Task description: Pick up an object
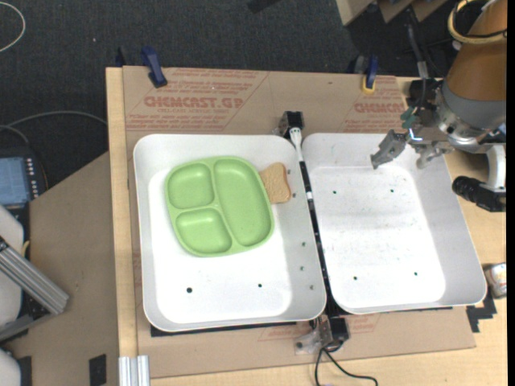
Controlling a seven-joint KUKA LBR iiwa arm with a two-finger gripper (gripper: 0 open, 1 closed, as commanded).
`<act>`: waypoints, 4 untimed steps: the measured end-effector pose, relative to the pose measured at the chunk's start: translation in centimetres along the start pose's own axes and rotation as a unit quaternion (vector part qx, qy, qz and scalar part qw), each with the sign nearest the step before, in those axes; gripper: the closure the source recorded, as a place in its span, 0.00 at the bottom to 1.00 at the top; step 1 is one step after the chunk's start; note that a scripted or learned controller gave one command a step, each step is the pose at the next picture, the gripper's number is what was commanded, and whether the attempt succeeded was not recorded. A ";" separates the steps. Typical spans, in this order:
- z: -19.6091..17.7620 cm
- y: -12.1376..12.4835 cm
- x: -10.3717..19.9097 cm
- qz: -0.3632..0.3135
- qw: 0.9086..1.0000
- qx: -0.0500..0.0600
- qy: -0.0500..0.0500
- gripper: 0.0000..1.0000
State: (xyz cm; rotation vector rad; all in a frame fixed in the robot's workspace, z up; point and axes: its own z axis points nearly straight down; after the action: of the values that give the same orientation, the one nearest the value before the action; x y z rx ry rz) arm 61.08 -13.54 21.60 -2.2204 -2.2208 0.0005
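A green divided plate (219,206) lies in the left bin (233,296), toward its far side. A small tan flat piece (277,182), like a cracker or slice of bread, rests against the plate's right rim. My gripper (406,153) hangs over the far right corner of the right bin (394,248), well away from both objects. Its two fingers (386,149) are spread apart and open, with nothing between them.
Both bins sit on a cardboard sheet (201,95) held by blue clamps (153,65) at the back edge. A black bracket (291,122) stands at the far end of the seam between the bins. Cables (338,360) trail off the front edge.
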 end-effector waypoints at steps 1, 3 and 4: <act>-12.9 -5.6 7.4 -0.004 1.000 -0.007 0.001 0.00; -32.3 -13.3 6.9 0.003 1.000 -0.006 -0.001 0.00; -31.9 -13.2 23.4 -0.009 1.000 -0.001 0.001 0.00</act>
State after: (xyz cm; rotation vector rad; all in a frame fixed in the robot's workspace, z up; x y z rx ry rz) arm 47.87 9.82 53.49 -2.2008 -2.2403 -0.0050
